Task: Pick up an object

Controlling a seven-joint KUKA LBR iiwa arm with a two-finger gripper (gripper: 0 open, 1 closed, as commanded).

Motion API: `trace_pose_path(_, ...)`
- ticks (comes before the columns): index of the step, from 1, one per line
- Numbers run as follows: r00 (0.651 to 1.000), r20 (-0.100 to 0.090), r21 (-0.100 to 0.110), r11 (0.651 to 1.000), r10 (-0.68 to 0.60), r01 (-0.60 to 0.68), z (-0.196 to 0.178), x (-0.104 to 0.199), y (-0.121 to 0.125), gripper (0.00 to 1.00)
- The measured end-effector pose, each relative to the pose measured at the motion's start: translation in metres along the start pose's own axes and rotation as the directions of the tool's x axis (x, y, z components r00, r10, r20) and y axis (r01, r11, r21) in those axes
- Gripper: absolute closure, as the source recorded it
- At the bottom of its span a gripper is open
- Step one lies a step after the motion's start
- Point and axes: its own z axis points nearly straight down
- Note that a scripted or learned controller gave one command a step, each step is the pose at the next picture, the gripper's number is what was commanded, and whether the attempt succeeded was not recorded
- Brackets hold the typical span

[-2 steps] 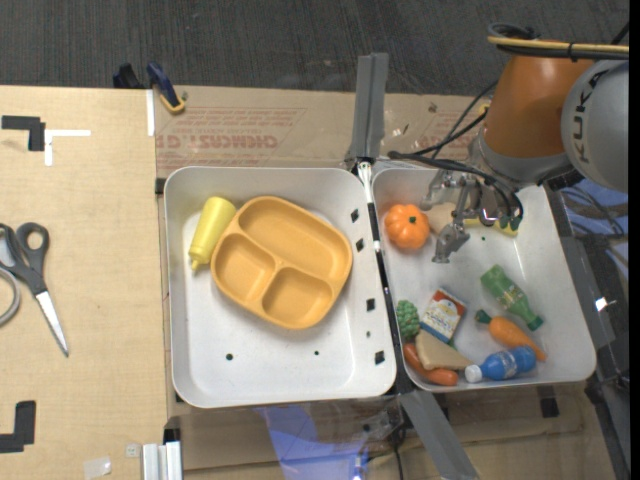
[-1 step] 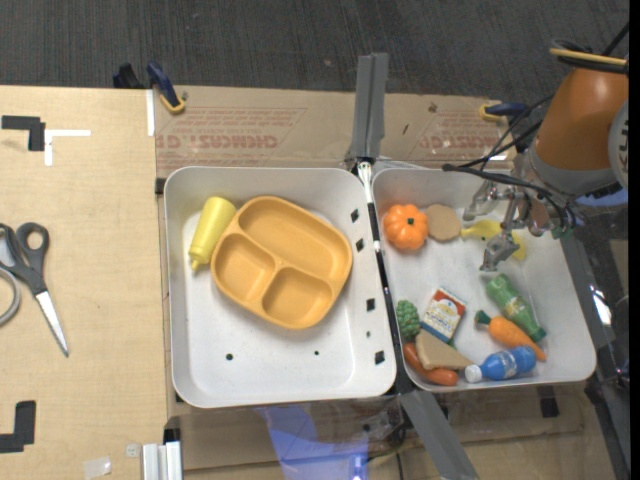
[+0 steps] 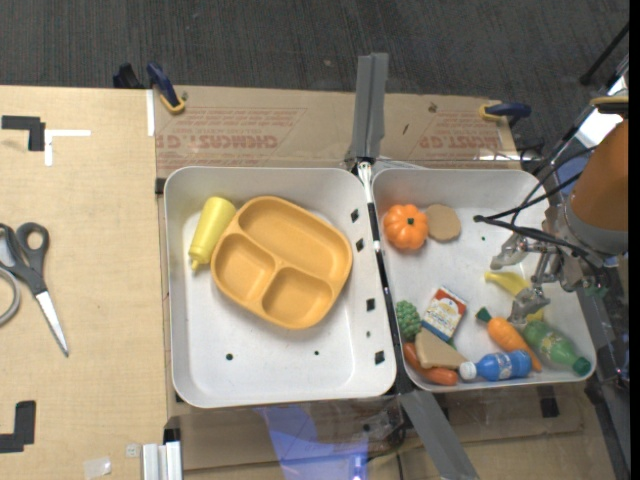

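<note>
Fingers of my gripper (image 3: 522, 283) hang spread apart with nothing between them, over the right bin (image 3: 470, 183). A yellow banana (image 3: 507, 282) lies just beside my gripper, a carrot (image 3: 505, 334) and green bottle (image 3: 556, 348) just below it. Beyond, the left bin (image 3: 270, 383) holds a yellow divided plate (image 3: 278, 263). My arm (image 3: 605, 193) reaches in from the right of that bin.
</note>
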Motion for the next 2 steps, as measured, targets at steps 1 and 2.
trace_pose_path(1,1.0,0.004,-0.001,1.0,-0.004,0.004,-0.01,-0.002,0.002,1.0)
trace_pose_path(2,1.0,0.009,-0.001,1.0,-0.007,0.007,-0.02,-0.004,0.004,1.0)
